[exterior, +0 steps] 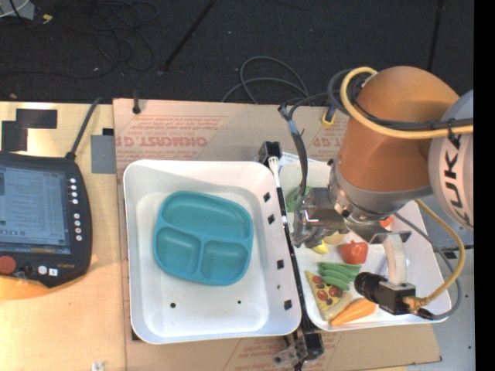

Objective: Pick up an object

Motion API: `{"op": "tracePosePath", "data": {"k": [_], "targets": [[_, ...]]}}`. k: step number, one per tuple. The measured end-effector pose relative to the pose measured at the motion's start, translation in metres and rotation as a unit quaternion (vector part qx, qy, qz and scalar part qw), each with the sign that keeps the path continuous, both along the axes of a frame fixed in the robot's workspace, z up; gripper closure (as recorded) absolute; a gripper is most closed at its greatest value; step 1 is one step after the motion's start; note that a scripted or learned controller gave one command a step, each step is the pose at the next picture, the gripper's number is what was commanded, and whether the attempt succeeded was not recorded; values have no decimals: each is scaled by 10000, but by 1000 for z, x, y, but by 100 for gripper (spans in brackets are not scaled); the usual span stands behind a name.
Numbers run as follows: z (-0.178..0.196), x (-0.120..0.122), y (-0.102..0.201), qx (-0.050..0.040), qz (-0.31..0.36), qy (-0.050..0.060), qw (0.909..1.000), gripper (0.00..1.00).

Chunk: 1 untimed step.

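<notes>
Arm (398, 134) is down over the right bin (433, 315), wrist covering most of its far half. Gripper (317, 221) is near that bin's left wall; can't tell its state. Toy food at the bin's near edge: tomato (355, 251), beans (340, 273), pizza (326, 291), carrot (354, 311). Teal plate (204, 236) sits mid left bin (147, 300).

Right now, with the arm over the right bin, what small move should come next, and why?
Probably a short descent straight down. The gripper sits low over the right bin, near its left wall, with the toy food, a tomato, green pea pod, pizza slice and carrot, lying just beside it. I see nothing held yet.
</notes>
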State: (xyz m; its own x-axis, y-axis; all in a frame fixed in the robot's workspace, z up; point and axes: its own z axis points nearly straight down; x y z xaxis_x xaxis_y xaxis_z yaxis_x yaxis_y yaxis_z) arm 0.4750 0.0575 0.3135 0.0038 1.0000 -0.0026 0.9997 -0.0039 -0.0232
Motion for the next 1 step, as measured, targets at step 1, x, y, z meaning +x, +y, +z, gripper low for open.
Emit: {"op": "tracePosePath", "data": {"k": [1], "targets": [[9,0,-1,-4,16,24,10000,100]]}}
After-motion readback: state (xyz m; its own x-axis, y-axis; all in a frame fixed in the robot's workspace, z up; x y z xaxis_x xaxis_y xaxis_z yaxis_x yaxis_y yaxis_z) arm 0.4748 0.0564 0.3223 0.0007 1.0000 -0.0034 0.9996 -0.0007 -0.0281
